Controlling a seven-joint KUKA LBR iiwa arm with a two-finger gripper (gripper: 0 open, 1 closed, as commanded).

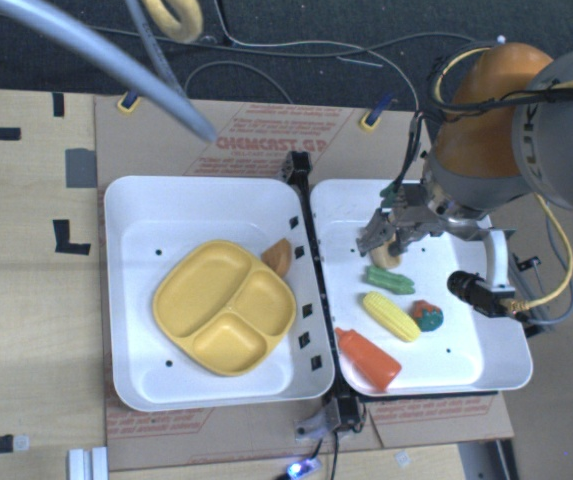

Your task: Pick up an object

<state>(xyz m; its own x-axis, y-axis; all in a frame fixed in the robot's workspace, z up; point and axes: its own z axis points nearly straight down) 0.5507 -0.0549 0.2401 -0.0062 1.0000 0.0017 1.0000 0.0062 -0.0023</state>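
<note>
Nearest me, at the front of the right bin (pixel 506 373), an orange carrot-shaped toy (pixel 368 359) lies against the divider wall. Just behind it sits the yellow corn cob (pixel 391 315), with a small teal-and-red piece (pixel 427 315) touching or almost touching its right end. Next back is a green pod-shaped toy (pixel 389 280), lying crosswise.

Directly behind the green pod, the pincer (pixel 386 245) is low in the bin, over a small tan object (pixel 387 259) which looks like the pick target. Part of that object is covered by the pincer body. Cannot tell from here whether the pincer is spread or pressed together, nor whether anything is between its tips.

Left bin (pixel 126 298): yellow divided plate (pixel 226 306), with a brown piece (pixel 278 257) at its far right rim, near the divider. Well apart from the pincer.

Farther back, cardboard sheet (pixel 266 138) on the counter (pixel 26 268), cables across it.

Risks, as judged:
- Tan object is small and rounded; an off-centre closure could squirt it sideways.
- Green pod is just beside the target; a tip could land on it and block closing, or drag both.
- Descent too deep would jam the tips on the bin floor.
</note>
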